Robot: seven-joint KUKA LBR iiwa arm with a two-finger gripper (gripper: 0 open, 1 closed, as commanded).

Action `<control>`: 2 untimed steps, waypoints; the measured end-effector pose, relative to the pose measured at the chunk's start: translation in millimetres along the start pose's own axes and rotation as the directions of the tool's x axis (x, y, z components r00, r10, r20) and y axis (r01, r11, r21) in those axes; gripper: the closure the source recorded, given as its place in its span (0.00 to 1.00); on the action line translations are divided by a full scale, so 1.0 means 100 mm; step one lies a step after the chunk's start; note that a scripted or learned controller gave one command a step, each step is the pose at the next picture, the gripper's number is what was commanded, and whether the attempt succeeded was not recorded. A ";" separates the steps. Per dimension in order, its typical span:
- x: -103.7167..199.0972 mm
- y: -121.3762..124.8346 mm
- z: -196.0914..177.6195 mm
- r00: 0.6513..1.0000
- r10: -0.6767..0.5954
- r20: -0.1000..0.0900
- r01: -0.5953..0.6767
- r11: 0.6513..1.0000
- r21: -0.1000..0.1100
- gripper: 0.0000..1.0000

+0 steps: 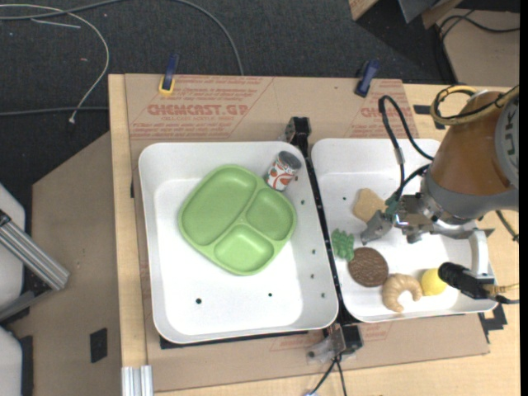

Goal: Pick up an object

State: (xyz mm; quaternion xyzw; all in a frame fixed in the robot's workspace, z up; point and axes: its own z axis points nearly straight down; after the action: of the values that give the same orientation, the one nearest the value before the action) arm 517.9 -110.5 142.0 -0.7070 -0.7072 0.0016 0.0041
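Your gripper point(381, 225) is hovering in the right white bin point(363, 153); finger spread is impossible to tell. Open floor is lying at twelve o'clock, while a round brown cookie point(368, 266) and a green leafy piece point(341, 242) are crowding six to eight o'clock.

Two blue clamps point(169, 72) on the cardboard sheet's point(239, 97) far edge, grey cables point(91, 35) on dark carpet.

Red lettering reading "CHEMCAST GP" runs across the brown cardboard sheet point(206, 97) beneath the two white bins, printed above the left bin point(165, 304). Similar red print near the right bin point(346, 151) is too partial to read.
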 end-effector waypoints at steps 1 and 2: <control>0.01 0.00 0.53 1.000 0.001 0.000 -0.001 1.000 -0.002 0.00; 0.00 0.01 0.39 1.000 0.002 0.001 -0.002 1.000 -0.008 1.00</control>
State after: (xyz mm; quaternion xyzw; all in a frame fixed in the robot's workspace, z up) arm 518.5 -109.9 103.1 -0.7077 -0.7065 -0.0007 0.0008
